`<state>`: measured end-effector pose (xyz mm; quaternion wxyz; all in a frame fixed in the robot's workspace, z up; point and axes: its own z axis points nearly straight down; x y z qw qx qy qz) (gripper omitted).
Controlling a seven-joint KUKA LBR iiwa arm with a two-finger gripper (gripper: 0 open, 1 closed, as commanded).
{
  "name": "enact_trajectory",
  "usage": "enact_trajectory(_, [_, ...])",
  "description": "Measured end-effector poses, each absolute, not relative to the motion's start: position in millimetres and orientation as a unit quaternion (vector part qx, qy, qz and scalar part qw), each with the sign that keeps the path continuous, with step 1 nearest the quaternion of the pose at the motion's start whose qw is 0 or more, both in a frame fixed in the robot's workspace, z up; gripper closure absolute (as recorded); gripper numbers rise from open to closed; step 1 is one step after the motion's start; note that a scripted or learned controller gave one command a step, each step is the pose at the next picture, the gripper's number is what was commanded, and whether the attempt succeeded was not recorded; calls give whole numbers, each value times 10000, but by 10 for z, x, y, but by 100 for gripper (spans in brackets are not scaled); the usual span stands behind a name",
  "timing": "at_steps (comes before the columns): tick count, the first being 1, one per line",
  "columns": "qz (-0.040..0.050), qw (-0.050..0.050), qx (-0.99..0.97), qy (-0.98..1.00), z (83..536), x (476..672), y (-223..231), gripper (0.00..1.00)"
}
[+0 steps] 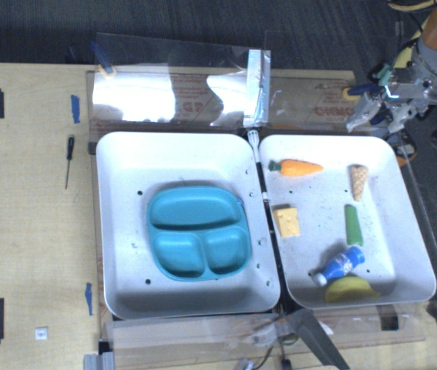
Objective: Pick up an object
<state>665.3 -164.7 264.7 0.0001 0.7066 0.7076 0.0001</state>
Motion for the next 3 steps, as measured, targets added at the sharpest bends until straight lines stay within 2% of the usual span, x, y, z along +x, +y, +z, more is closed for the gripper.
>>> enact_trajectory(1, [-24, -30, 6880, 7257, 1754, 6286, -1885, 0])
enact_trajectory(2, [16, 15, 6665, 7455, 876, 6598, -1900, 0])
enact_trajectory(3, [9, 14, 6774, 7356, 869, 5726, -1708, 0])
